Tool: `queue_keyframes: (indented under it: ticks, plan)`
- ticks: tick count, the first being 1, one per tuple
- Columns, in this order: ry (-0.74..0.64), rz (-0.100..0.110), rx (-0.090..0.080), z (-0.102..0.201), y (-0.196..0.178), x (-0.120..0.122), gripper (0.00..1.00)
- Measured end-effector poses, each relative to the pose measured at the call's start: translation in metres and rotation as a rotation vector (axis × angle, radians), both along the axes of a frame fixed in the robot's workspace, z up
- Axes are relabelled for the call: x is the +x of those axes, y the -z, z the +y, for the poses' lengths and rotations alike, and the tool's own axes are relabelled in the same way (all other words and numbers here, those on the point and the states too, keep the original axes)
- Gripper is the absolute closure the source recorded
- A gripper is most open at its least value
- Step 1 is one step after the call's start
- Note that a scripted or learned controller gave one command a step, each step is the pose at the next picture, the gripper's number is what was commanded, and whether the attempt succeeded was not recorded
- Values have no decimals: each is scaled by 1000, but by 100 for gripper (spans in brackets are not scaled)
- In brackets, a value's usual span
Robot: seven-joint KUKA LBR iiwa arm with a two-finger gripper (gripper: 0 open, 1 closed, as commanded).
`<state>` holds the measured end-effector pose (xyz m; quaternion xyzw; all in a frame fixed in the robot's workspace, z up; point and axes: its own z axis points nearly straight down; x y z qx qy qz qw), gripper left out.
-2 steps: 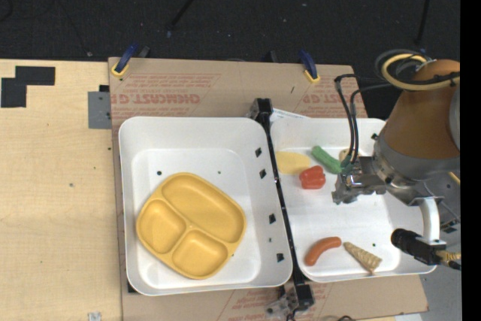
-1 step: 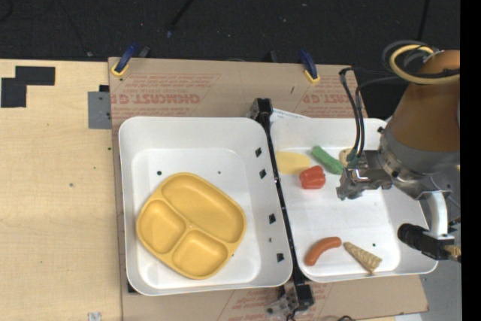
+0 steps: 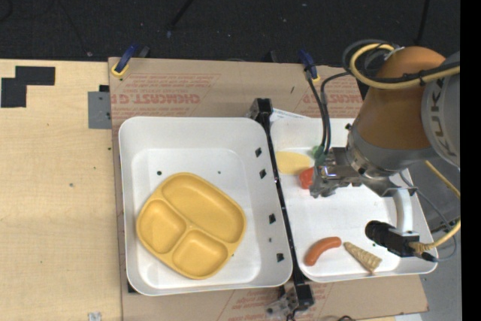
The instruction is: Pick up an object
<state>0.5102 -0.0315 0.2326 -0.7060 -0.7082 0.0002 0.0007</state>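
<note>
The right bin (image 3: 338,218) holds a small red object (image 3: 307,178), a pale yellow piece (image 3: 293,161), an orange-red sausage (image 3: 322,249) and a tan cone (image 3: 363,256). My gripper (image 3: 324,183) hangs low in that bin, just right of the red object and close against it. The yellow piece lies left of and slightly beyond the gripper. The sausage and the cone rest near the front wall, well clear of the gripper. Nothing is visibly between the fingers.
The left bin (image 3: 143,139) carries a yellow divided plate (image 3: 191,224) with three compartments. A black divider (image 3: 272,184) runs between the two bins. The arm's orange and grey body (image 3: 398,116) covers the right bin's far right part.
</note>
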Motion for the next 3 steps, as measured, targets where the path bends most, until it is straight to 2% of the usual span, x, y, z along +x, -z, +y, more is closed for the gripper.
queue_keyframes:
  ticks: [2,3]
  plan:
    - [1,-1,-1,79,-6,48,100]
    - [0,-1,-1,129,-12,62,100]
